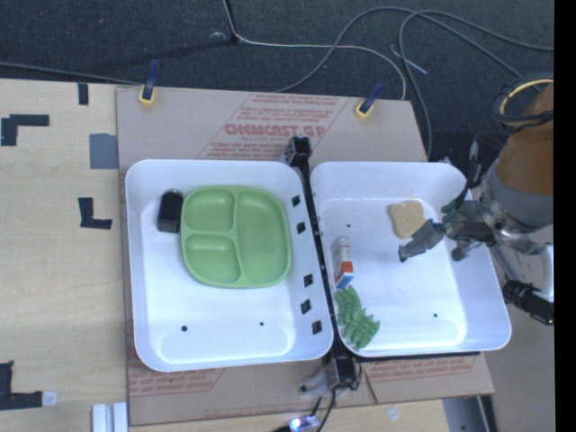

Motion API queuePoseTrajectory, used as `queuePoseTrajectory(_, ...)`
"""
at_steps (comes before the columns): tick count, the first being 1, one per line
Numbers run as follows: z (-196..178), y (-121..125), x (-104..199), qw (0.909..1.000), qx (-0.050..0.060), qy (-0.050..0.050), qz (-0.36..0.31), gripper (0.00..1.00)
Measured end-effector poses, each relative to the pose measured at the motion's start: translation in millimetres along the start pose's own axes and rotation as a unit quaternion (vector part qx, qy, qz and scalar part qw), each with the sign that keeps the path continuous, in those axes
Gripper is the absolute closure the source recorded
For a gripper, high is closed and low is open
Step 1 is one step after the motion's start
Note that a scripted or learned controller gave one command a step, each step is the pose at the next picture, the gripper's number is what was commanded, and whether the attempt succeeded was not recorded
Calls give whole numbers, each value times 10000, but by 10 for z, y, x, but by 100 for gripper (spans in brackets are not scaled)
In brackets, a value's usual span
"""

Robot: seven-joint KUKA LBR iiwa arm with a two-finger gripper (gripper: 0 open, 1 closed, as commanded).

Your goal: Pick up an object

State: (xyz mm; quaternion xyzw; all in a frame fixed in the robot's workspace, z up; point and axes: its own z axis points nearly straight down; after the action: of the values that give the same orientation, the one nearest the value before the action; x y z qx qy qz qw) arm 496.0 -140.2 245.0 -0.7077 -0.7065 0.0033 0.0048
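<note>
In the right bin (468,331) lie a tan, sponge-like piece (406,217) near the back, a small white and red tube (342,259) by the left wall, and a green leafy item (356,316) at the front left. My gripper (439,244) hangs over the right side of this bin, just right of and below the tan piece. It is open, and nothing sits between its fingers. One finger (418,241) points toward the bin's middle.
The left bin (148,313) holds a green divided plate (237,237) and a small black object (169,211) at the plate's left. Black clips (309,282) line the wall between the bins. Cables (378,25) run across the dark floor behind the bench.
</note>
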Motion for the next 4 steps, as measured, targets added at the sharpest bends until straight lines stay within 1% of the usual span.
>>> queuePoseTrajectory(1,-46,20,1,10000,-49,-9,-14,0)
queuePoseTrajectory(2,388,9,-1,10000,-28,-8,-9,0)
queuePoseTrajectory(3,840,-52,-2,10000,-26,-5,-9,0)
queuePoseTrajectory(4,1486,-82,-9,10000,-14,-1,-10,0)
